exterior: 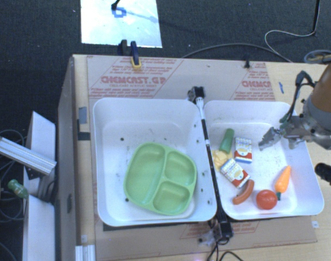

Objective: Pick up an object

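Grey two-finger gripper point(270, 137) hovered over right white bin point(307, 200), fingers spread, nothing between them. Nearest below: orange plastic carrot point(283, 179), long axis near upright in view, green end toward red tomato point(267, 199).

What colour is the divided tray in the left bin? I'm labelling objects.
Light green; the divided tray lies in the left bin, plain in the camera view.
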Controlling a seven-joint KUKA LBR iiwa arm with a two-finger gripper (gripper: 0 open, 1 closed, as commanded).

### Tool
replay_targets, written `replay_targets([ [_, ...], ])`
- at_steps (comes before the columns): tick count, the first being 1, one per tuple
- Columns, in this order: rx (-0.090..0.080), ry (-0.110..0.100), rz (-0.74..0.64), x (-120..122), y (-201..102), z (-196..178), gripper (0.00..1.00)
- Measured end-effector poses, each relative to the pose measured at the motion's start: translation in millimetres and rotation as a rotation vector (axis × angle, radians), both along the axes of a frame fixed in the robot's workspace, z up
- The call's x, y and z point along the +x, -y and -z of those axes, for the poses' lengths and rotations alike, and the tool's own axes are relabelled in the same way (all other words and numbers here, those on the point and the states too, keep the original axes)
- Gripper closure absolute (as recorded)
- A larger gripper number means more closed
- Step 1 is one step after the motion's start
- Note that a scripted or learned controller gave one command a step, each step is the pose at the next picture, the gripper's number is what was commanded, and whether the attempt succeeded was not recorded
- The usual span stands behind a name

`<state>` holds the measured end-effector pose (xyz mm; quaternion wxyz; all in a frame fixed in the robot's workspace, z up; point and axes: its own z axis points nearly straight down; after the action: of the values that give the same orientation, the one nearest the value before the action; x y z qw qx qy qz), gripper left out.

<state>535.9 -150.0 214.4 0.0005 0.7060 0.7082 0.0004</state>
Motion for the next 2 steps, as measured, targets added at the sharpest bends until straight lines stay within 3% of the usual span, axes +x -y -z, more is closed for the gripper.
replay_targets([
  [1, -0.001, 0.008, -0.001, 47, 0, 126, 0.00],
  [2, 0.000, 0.003, -0.002, 122, -37, 129, 0.00],
])
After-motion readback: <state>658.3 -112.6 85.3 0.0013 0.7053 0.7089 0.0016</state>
